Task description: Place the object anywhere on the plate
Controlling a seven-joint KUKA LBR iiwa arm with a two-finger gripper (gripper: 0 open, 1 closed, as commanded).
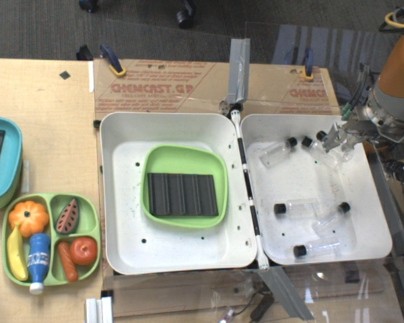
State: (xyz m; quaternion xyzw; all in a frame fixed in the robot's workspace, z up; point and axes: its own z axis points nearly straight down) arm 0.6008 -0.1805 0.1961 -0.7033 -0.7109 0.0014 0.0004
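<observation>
Two white bins on the bench, and my gripper (338,138) hangs over the upper right corner of the right bin (310,180); how its jaws stand, I cannot tell. Clear vials (303,209) lie scattered below-left of me. Green plate (185,160) sits well left, across the divider.

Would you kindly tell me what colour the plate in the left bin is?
Light green; the plate carries a dark ribbed insert, seen in the camera view.
</observation>
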